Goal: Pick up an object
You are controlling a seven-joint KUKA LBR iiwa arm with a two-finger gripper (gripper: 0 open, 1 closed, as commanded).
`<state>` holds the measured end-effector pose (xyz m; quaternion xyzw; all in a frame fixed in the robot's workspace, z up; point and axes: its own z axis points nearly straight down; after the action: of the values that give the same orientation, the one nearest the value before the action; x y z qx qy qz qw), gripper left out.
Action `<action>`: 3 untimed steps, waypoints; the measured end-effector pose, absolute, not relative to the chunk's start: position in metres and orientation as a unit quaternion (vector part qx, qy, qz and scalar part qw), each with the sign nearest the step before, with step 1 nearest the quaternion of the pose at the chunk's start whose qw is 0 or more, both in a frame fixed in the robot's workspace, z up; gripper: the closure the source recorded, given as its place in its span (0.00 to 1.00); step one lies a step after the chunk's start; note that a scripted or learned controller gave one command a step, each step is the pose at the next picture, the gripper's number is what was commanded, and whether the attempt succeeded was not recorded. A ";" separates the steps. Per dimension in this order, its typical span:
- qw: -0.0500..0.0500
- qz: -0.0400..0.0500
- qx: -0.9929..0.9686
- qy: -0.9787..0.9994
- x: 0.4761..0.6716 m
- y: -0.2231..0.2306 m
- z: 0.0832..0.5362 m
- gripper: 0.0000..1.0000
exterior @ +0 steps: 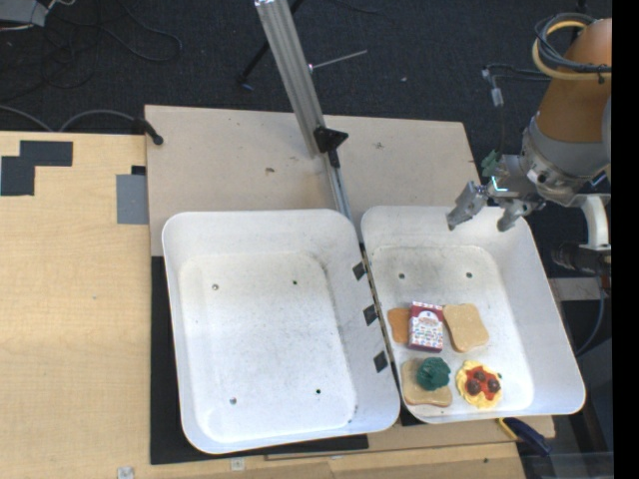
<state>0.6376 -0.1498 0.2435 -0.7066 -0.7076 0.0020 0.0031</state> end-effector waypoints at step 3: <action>0.003 0.002 -0.707 -0.707 0.636 -0.152 0.136 0.00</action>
<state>0.6360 -0.1523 0.1365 -0.7072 -0.7070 0.0024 0.0031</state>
